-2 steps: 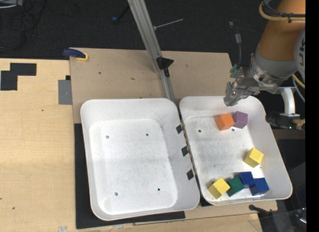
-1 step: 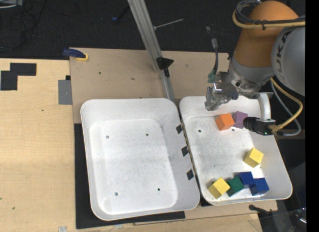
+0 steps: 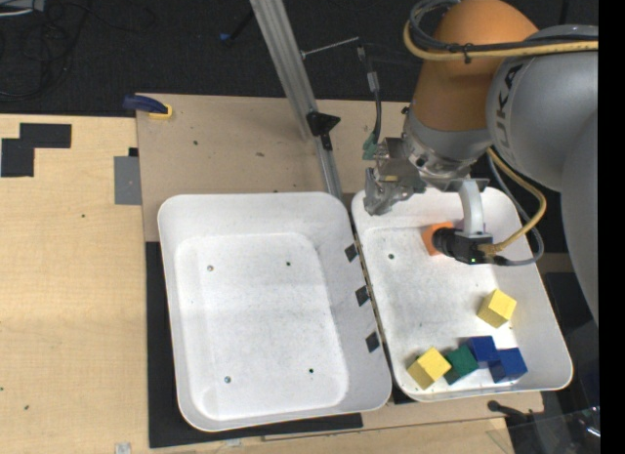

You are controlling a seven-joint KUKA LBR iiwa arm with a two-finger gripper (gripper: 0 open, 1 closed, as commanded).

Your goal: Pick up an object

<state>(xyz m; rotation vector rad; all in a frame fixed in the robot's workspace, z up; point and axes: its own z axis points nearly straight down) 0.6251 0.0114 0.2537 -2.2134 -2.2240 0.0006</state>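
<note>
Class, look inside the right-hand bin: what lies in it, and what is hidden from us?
Inside the right bin: two yellow blocks, a green block, two blue blocks and something orange. The arm covers the bin's far end, so whatever lies beneath cannot be seen.

Bins white matt plastic, speckled; bench pale wood; blocks smooth plastic

We see our arm entering from the right of the frame, its grey links filling the upper right and the orange band sitting above the wrist. Our gripper hangs just right of centre, pointing downward.
</note>
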